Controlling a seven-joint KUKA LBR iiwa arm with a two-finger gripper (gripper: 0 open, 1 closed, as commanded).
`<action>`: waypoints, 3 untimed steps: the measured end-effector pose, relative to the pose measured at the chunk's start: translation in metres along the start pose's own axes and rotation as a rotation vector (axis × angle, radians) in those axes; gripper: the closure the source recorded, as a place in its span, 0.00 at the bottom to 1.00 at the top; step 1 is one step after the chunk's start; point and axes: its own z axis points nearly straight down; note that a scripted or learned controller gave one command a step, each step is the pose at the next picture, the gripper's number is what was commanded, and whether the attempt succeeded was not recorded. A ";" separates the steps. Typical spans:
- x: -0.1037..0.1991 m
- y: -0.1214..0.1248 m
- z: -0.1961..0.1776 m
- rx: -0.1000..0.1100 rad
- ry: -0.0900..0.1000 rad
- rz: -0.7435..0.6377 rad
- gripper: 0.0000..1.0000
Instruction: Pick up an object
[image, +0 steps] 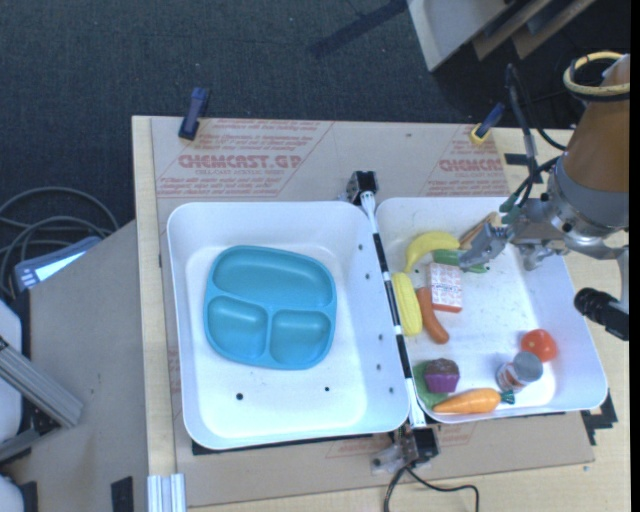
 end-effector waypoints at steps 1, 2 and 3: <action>0.085 0.065 0.071 0.000 0.001 -0.002 0.00; -0.003 0.103 0.124 -0.001 -0.002 0.001 0.00; 0.008 0.124 0.174 0.000 0.000 0.000 0.00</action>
